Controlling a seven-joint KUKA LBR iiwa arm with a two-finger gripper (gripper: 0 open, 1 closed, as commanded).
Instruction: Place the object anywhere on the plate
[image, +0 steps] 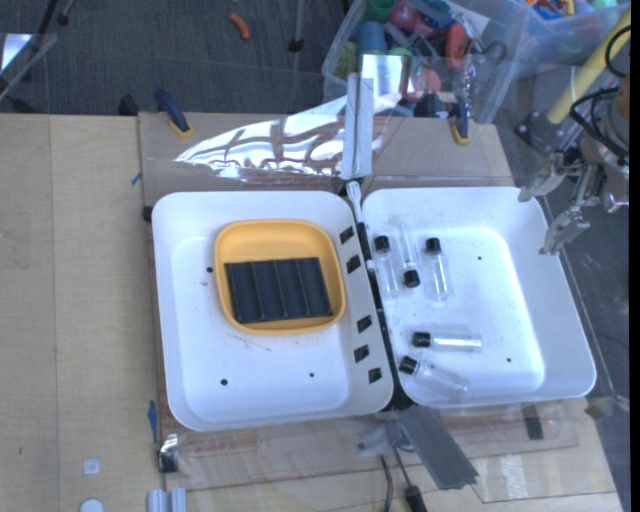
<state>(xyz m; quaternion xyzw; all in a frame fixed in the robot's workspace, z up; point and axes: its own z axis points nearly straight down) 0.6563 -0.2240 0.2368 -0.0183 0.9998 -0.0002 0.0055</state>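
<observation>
Lying in the right bin (520, 330), clear black-capped vials (436, 268), gripper (560, 225) state unclear

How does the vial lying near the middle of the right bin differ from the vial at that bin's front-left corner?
The middle vial lies almost level across the view; the corner vial lies slanted. The middle vial rests on the bin's flat floor; the corner vial sits close to the front wall. Both are clear, black-capped, lying down, caps towards the left.

Vials and plate
You've got five black-capped clear vials (437, 270) lying in the right bin; yellow plate (277, 240) left.
</observation>
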